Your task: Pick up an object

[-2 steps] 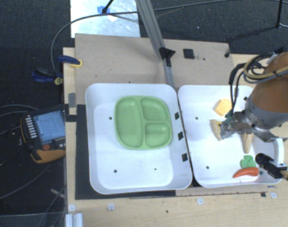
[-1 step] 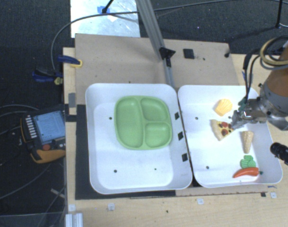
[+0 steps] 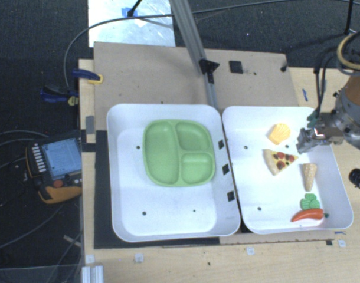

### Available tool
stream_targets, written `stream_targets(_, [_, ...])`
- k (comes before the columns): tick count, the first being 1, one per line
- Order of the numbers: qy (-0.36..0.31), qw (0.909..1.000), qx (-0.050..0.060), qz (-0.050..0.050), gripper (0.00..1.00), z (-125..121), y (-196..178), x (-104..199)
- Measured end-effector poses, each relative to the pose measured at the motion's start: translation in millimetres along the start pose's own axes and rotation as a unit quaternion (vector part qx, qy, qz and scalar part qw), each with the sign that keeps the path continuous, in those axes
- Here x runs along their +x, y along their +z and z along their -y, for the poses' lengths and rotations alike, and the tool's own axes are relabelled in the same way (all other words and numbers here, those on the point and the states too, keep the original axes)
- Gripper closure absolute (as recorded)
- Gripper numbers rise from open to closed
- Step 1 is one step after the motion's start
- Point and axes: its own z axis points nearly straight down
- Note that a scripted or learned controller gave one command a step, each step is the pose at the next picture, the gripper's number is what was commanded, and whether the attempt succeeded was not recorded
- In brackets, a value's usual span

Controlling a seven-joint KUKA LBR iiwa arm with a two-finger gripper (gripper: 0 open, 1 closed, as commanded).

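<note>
The right bin (image 3: 251,211) holds several toy foods. A yellow cheese wedge (image 3: 279,133) lies near its back, and a pizza slice (image 3: 278,160) sits just in front of it. Further right lie a tan cone (image 3: 309,175) and, at the front corner, a red and green vegetable (image 3: 308,210). My gripper (image 3: 305,140) hangs over the bin's right part, just right of the cheese and above the cone. Nothing shows between its fingers.
A green divided plate (image 3: 179,152) lies in the left bin (image 3: 127,217). A slanted grey pole (image 3: 189,25) rises behind the bins. Cables and a handheld pendant (image 3: 57,164) lie off the bench to the left.
</note>
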Motion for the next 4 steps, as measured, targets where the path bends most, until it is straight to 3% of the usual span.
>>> stream_targets(4, [-0.003,1.0000,0.004,-0.002,1.00,12.8,75.7,218.5])
